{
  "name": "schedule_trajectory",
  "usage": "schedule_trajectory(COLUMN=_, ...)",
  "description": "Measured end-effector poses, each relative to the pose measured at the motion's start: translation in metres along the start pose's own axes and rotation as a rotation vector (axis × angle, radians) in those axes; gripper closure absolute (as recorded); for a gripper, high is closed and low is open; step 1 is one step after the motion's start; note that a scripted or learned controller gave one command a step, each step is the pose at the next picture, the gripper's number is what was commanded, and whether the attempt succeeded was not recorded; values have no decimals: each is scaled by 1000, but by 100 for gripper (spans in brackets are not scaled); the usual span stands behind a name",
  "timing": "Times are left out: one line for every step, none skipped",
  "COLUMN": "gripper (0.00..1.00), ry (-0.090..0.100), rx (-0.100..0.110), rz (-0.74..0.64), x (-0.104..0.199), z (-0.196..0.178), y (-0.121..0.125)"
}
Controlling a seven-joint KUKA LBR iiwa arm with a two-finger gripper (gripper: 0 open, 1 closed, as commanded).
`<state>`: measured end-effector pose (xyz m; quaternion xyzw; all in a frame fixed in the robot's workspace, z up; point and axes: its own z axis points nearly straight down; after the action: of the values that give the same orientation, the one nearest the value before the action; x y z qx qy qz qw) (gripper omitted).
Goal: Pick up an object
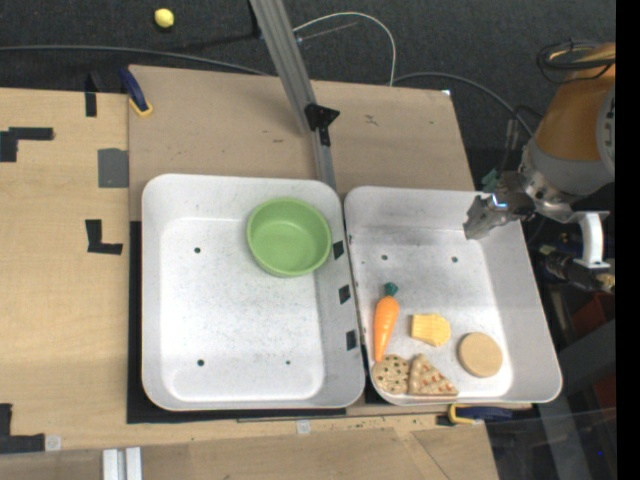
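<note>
In the right bin (440, 228), near its front edge, lie an orange toy carrot (385, 326), a yellow cheese wedge (431, 329), a round tan cookie (480, 354), a chocolate-chip cookie (392, 374) and a pizza slice (431, 378). A green bowl (289, 236) sits at the back of the left bin (200, 318). My gripper (482, 218) hangs over the right bin's back right corner, well away from the food items, with nothing visible in it.
A grey metal pole (285, 48) slants down to the gap between the bins. Cables loop across the bench behind the right bin. A small yellow ball (164, 17) lies on the dark floor at the back left.
</note>
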<state>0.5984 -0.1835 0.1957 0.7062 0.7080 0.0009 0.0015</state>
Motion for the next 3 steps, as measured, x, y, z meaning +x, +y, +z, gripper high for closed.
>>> schedule_trajectory(gripper=100, ry=0, rx=0, rz=1, x=0, z=-37, y=1)
schedule_trajectory(gripper=100, ry=2, rx=6, rz=-3, x=57, z=-26, y=-7)
schedule_trajectory(gripper=100, ry=3, rx=4, rz=-5, x=119, z=-32, y=-20)
